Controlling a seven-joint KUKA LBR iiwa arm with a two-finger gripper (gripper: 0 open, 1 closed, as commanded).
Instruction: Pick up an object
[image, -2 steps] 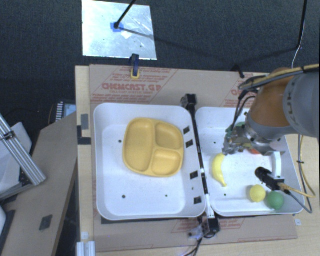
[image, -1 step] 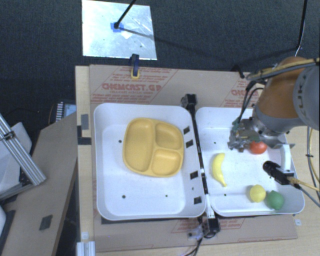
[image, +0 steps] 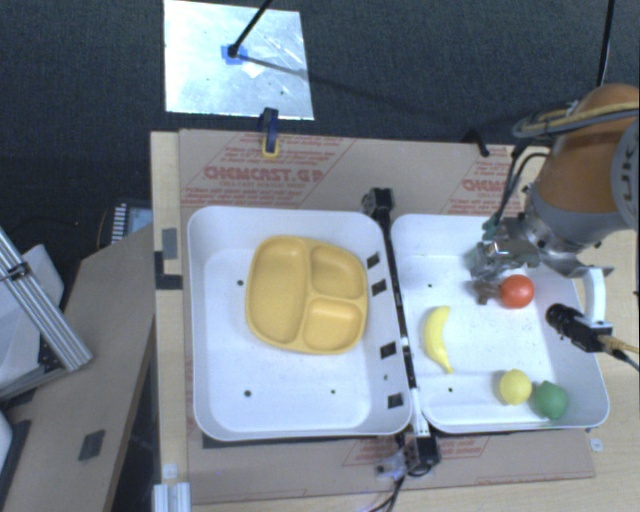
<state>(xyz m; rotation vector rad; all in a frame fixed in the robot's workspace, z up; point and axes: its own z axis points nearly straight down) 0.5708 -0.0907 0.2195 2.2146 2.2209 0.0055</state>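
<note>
Gripper (image: 492, 268) sits low over the back of the right bin (image: 455, 415); can't tell from this angle whether the fingers are released or clenched, and nothing is visibly between them; tomato (image: 517, 291) lies just beside it, toward the front-right, touching or nearly so; I'd take that as the likely target, round, so no long axis to line up with.

Other candidates are further out: banana (image: 439, 338) lies toward the front-left of the gripper, long axis running roughly front to back, slightly curved; lemon (image: 514, 386) and lime (image: 549, 399) sit together near the front right corner, touching or close to it.

Left bin (image: 215, 400) carries a yellow divided plate (image: 305, 294), well apart from the arm; both bins rest on cardboard sheeting (image: 300, 170) on the tabletop; dark floor behind, with a shiny square panel (image: 240, 60) lying on it.
</note>
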